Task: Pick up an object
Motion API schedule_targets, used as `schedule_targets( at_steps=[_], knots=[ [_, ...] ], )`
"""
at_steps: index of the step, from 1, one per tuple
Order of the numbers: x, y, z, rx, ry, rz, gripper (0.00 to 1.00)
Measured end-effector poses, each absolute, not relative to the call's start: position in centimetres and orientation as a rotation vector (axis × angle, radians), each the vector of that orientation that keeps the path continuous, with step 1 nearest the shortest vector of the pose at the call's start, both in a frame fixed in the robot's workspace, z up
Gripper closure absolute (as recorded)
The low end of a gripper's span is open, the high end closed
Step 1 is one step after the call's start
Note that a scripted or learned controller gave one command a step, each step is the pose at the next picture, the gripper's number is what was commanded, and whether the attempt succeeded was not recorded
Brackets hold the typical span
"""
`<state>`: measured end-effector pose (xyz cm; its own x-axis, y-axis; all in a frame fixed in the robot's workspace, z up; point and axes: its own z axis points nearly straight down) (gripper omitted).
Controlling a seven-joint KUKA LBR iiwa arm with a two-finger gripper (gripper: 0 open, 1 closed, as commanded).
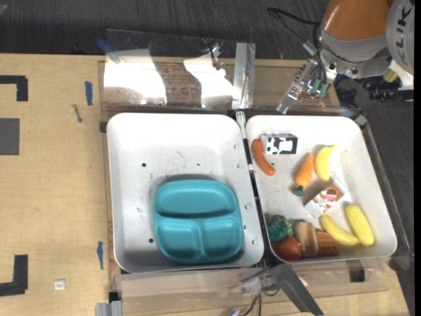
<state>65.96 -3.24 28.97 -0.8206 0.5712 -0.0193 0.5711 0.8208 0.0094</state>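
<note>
My gripper point(304, 89) hangs at the top right, just behind the back rim of the right bin point(378, 170), above the bench and apart from every object. In that bin lie a black-and-white block point(279, 145), a red sausage point(263, 158), an orange carrot point(304, 171), a yellow banana point(323, 162), a small white-and-orange carton point(325, 199), a corn cob point(360, 224), a second banana point(337, 230), a green broccoli point(279, 228), a red tomato point(288, 247) and a brown bread piece point(314, 239).
The left bin point(131, 150) holds a teal divided plate point(196, 219) at its front. A metal bar point(244, 74) and shiny plastic sheeting point(164, 78) stand behind the bins. Cardboard point(46, 176) covers the bench at the left.
</note>
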Motion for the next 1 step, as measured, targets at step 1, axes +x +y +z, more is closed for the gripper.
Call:
schedule_targets(
  at_steps=[1],
  knots=[
    [59.53,-1.92,29.35,0.615,3.078,0.001,1.0]
  ],
)
